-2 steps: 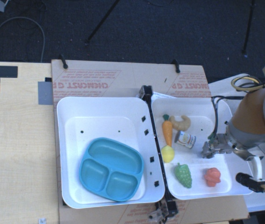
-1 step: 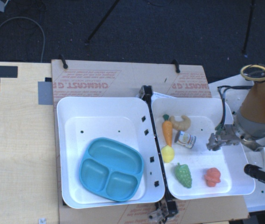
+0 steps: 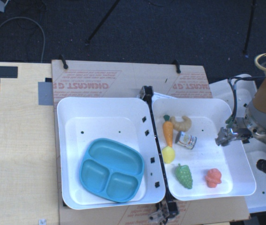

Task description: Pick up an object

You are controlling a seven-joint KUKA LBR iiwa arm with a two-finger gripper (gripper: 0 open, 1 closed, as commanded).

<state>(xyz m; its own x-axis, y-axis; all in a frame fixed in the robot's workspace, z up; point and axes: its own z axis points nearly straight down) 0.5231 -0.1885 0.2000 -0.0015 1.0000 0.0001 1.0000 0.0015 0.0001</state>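
Right bin (image 3: 219,108), nearest row: red piece (image 3: 213,177) close to the front right corner; green piece (image 3: 184,176) to its left, long axis running front to back with a slight slant.

Right bin, middle: yellow piece (image 3: 168,154) by the divider; small jar (image 3: 186,140) lying on its side behind and right of it.

Right bin, far row: carrot (image 3: 168,131), long axis front to back, green top pointing away; tan piece (image 3: 183,123) just beside it, touching or nearly so.

Gripper (image 3: 223,138): over the right bin's right side, level with the jar. Spread of the fingers cannot be told at this size; nothing is seen between them.

Key relation: every candidate lies left of the gripper. The jar sits almost straight across, well apart; the red piece is forward and slightly left, probably about as near. Either looks like the shortest reach.

Left bin (image 3: 72,108): one blue tray (image 3: 112,169), three compartments, nothing in them, set toward the front right.

Status: no object lifted yet.
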